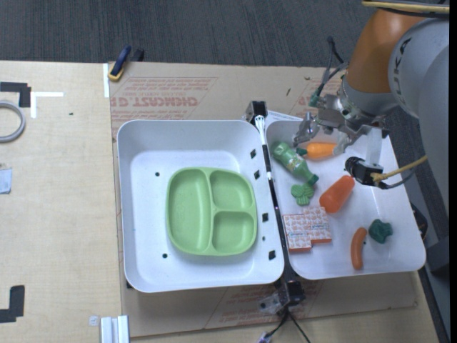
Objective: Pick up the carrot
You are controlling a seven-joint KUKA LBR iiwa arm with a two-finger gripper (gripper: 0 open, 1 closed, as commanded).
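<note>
A small orange carrot (320, 150) lies near the back of the right bin (400, 252). My gripper (325, 138) is low over it, with one finger (308, 132) at its left end and the other at its right end. The fingers stand apart and straddle the carrot, which still looks to be resting on the bin floor. The grey arm with its orange band comes in from the upper right and hides the bin's back corner.
The right bin also holds a green bottle (291, 158), a green leafy piece (305, 192), a larger orange-red vegetable (337, 194), a printed box (307, 232), an orange sausage (357, 248) and a dark green piece (380, 231). The left bin (136, 191) holds a green divided plate (212, 211).
</note>
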